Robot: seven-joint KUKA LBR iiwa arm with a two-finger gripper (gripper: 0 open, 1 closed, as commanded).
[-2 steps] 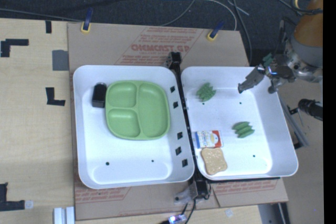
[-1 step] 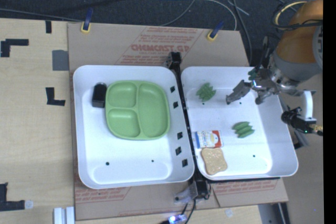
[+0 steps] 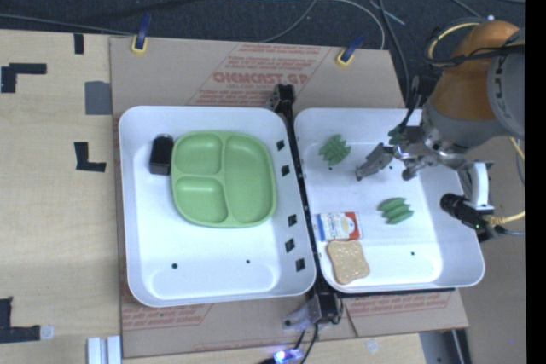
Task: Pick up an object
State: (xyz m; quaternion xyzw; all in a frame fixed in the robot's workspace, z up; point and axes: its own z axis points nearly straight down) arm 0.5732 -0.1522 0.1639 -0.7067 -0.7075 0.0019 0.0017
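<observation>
So the arm [image 3: 465, 98] is reaching in from the right and hanging over the right bin [image 3: 426, 273], with its gripper [image 3: 388, 164] sitting above the upper middle part of that bin. The two fingers are spread apart, one [image 3: 368, 166] pointing down-left and the other [image 3: 411, 169] just right of it, and nothing is sitting between them, so it's open and not holding anything.

In the right bin, a dark green leafy piece [image 3: 334, 149] is lying near the top left, just left of the gripper and not touching it. A second green piece [image 3: 395, 210], more like a pod, is lying below the gripper, toward the middle right. Down at the bottom left of that bin, a small blue, white and red carton [image 3: 338, 226] is lying flat, and a slice of toast [image 3: 347, 261] is sitting right under it, touching or nearly touching.

The left bin [image 3: 205, 277] is holding a light green divided plate [image 3: 224, 179] with three sections, and a small black block [image 3: 161, 154] is sitting just beside its left edge.
</observation>
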